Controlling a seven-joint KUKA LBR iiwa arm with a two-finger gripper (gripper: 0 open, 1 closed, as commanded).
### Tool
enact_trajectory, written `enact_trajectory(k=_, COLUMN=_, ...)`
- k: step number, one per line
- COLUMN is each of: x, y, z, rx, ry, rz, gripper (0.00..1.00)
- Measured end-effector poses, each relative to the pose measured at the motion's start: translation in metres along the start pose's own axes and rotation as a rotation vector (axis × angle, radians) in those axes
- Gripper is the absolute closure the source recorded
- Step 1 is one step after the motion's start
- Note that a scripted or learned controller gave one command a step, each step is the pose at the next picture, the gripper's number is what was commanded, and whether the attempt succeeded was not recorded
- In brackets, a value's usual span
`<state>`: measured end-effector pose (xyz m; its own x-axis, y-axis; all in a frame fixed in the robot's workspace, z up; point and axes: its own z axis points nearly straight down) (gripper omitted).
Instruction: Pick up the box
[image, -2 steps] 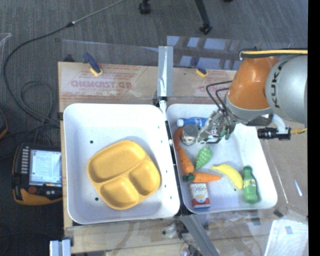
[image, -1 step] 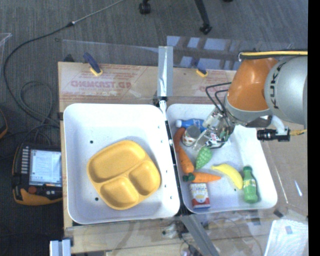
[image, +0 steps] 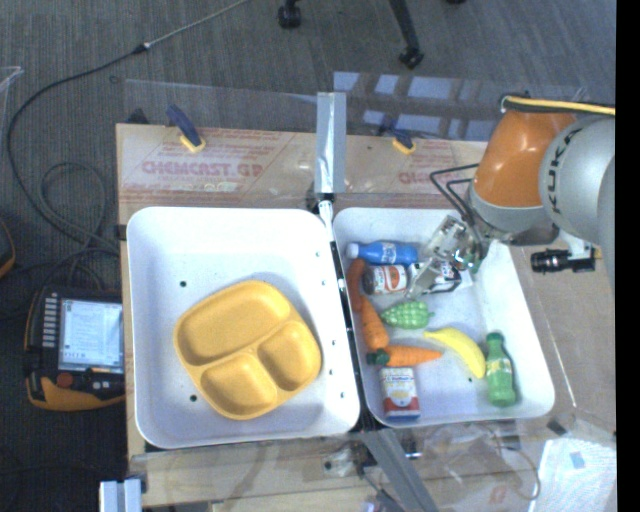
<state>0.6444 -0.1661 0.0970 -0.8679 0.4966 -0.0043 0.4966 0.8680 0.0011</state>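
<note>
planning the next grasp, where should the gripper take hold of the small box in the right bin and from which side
Probably from straight above, across the box's two long sides. It lies flat near the right bin's front wall, face up, so its short span seems the easier one to fit between the fingers. The carrot sits close behind its far end, so avoid closing end to end.

A single fixed camera looks down at a slant from above the counter (image: 300, 165). It stands far enough back to take in both white bins whole, the left bin (image: 150, 300) and the right bin (image: 530, 330), plus dark floor beyond. The arm (image: 545, 175) enters from the right side.
</note>
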Motion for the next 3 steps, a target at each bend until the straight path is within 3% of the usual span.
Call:
enact_trajectory(k=1, x=-0.001, y=0.001, z=-0.011, rx=-0.003, ry=-0.003, rz=0.0, gripper=1.0)
enact_trajectory(k=2, x=0.029, y=0.064, z=-0.078, rx=-0.001, ry=0.003, rz=0.107, gripper=1.0)
enact_trajectory(k=3, x=0.127, y=0.094, z=-0.087, rx=0.0, ry=0.005, rz=0.038, gripper=1.0)
